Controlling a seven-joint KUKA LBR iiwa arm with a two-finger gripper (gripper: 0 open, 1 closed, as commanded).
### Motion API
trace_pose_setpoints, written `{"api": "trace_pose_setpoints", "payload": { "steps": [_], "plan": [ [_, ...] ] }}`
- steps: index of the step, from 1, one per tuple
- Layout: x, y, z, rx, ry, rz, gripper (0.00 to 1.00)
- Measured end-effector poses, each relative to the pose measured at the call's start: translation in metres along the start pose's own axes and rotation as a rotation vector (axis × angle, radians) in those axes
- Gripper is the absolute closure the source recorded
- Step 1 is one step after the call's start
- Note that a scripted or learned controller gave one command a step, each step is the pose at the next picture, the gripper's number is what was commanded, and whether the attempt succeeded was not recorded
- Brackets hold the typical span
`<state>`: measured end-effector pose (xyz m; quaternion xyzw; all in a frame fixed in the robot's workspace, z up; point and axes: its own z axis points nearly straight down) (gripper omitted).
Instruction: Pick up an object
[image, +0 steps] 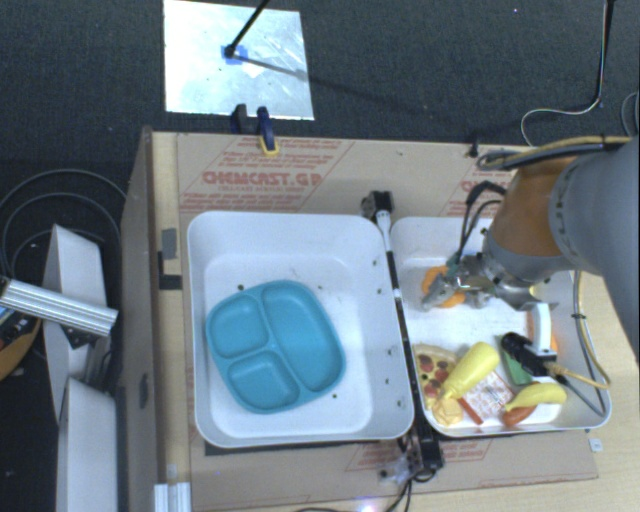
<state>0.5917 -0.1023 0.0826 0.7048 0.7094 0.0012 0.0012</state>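
Claw is low in the right bin, tips at an orange object; I cannot tell if it holds it. Nothing looks lifted yet, I judge. Below it lie a yellow bottle and banana

I see two bins side by side on the desk: the left bin holds a divided tray; the right bin holds my tool at its rear and clustered toys along its front.
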Motion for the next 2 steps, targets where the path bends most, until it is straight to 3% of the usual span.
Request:
{"api": "trace_pose_setpoints", "payload": {
  "steps": [1,2],
  "plan": [
    [0.008,0.053,-0.003,-0.003,-0.001,0.0,0.0],
    [0.007,0.051,-0.013,-0.002,0.0,0.0,1.0]
  ]
}}
